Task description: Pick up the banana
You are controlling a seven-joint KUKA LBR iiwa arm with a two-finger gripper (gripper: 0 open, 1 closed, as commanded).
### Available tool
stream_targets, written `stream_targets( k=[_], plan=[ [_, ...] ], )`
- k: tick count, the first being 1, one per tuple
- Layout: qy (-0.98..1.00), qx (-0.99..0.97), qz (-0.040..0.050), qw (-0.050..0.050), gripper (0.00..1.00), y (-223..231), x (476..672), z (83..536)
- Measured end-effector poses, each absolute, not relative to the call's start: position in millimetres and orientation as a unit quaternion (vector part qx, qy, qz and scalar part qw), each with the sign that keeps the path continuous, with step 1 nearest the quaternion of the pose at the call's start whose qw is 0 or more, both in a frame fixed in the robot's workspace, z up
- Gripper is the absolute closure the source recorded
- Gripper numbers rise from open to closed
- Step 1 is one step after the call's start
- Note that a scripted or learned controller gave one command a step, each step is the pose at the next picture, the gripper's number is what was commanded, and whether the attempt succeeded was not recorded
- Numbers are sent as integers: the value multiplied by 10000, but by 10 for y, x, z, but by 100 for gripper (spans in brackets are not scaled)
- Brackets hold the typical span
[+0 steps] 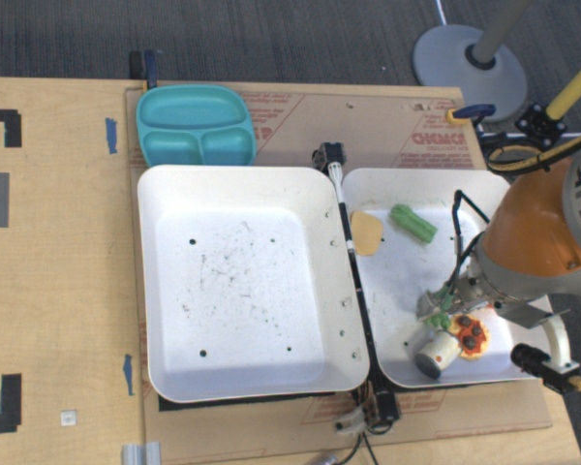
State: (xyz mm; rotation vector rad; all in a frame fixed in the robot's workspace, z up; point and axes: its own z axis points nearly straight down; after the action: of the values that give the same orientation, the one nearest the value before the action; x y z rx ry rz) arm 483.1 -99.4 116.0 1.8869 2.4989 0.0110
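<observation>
My gripper [443,310] hangs low over the front part of the right bin [397,187], under the orange wrist band [535,229]. Just below it lie a red and orange toy food piece [471,336] and a grey-white cylinder [434,354] on its side. A pale yellow flat piece [366,232] rests at the bin's back left, against the dividing wall; it is the only yellow thing I can make out, and I cannot tell whether it is the banana. The arm hides the bin's right part.
A green oblong toy [412,223] lies near the back of the right bin. The left bin [160,260] sits beside it. A teal divided tray [196,124] stands behind the left bin. Black cables [462,223] loop beside the arm.
</observation>
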Motion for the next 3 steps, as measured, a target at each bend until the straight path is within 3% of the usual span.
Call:
stream_targets(
  k=[1, 3],
  plan=[
    [7445, 6676, 13, 0, 100, -979, 4830, 860],
    [7448, 6672, 24, 26, 100, -980, 4846, 1060]
  ],
)
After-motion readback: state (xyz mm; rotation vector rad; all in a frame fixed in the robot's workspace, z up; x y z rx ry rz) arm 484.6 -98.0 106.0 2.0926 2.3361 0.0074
